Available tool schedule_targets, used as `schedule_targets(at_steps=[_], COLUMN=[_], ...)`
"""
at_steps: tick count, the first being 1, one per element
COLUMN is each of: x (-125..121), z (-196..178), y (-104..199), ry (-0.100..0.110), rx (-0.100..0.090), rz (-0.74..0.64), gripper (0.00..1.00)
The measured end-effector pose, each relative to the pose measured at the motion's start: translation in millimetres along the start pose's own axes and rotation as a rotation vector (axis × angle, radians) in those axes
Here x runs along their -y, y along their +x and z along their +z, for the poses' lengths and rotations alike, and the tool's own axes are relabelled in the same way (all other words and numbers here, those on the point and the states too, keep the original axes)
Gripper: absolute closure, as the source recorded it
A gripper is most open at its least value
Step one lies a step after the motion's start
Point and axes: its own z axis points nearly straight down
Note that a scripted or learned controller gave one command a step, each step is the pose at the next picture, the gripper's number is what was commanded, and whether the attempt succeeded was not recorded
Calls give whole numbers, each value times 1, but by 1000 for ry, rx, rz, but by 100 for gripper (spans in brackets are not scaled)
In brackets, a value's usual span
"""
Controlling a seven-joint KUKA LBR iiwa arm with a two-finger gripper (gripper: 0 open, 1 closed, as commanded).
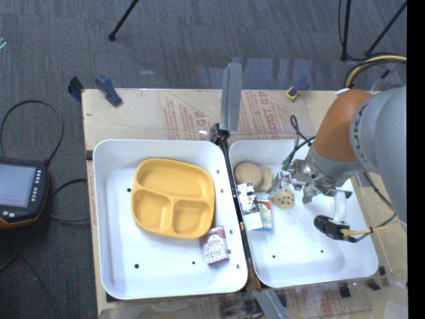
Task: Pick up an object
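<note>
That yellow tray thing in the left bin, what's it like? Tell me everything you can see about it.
The yellow tray is a rounded, divided plate that looks like smooth plastic, with three compartments: one long one along the far side and two smaller ones nearer the camera. It lies flat and right side up, slightly turned, on the floor of the left bin. Its compartments hold nothing. A small pink-and-white packet lies beside its near right corner, close or just touching.

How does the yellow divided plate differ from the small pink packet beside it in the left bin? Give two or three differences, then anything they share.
The yellow divided plate is far larger than the small pink packet. The plate is plain yellow with three compartments; the packet is pink with printed markings. The plate sits near the bin's middle, while the packet lies at its lower right, close to the divider. Both rest in the left bin, away from the gripper.
</note>
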Motion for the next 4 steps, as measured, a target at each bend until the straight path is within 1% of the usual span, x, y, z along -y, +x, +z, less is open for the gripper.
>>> schedule_targets(at_steps=[1,2,3,4], x=[-2,-1,-6,-10], z=[-12,-11,0,-15], y=[0,0,-28,-28], ry=[-4,-2,-3,-13], rx=[-3,-2,1,1], rz=[2,3,-38,-38], gripper=[100,0,0,100])
